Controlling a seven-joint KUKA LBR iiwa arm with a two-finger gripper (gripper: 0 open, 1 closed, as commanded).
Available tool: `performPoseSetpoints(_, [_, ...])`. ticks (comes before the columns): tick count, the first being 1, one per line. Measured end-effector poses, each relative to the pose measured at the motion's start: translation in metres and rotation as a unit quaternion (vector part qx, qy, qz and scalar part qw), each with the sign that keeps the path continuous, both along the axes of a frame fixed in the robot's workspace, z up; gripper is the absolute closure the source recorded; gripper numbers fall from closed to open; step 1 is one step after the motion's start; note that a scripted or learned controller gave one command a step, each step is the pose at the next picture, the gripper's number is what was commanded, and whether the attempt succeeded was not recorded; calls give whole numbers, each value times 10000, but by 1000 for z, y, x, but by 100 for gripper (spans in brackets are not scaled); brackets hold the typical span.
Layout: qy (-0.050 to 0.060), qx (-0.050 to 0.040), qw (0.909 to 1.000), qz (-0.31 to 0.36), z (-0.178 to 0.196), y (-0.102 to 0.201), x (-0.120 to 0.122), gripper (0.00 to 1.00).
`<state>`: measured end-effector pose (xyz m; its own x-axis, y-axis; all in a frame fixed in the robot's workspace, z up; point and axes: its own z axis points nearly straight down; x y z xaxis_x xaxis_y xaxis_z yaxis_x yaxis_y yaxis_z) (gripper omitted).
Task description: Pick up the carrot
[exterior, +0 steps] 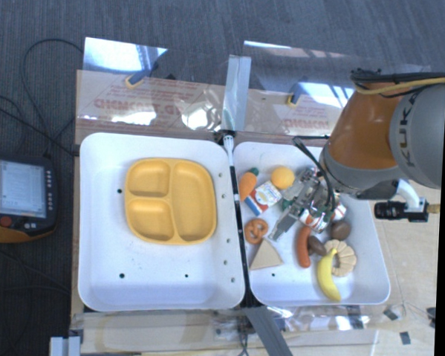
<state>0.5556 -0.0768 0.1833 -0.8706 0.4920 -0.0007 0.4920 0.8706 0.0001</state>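
The carrot [247, 184] is orange with a green top and lies in the right bin [365, 289], close to the divider at its upper left. My gripper [289, 214] hangs over the middle of that bin, to the right of the carrot and apart from it. Its metal fingers [281, 229] point down and to the left. They look open, with nothing between them. The grey and orange arm [373, 137] comes in from the upper right.
Toy foods crowd the right bin: an orange ball [282, 177], a small carton [266, 195], a round red piece [255, 229], a tan wedge [267, 255], a sausage [303, 248] and a banana [327, 276]. A yellow divided plate [169, 200] sits in the left bin [99, 264].
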Motion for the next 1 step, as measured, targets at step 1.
performPoseSetpoints(1, [-72,9,9919,-1268,-87,-20,61,0])
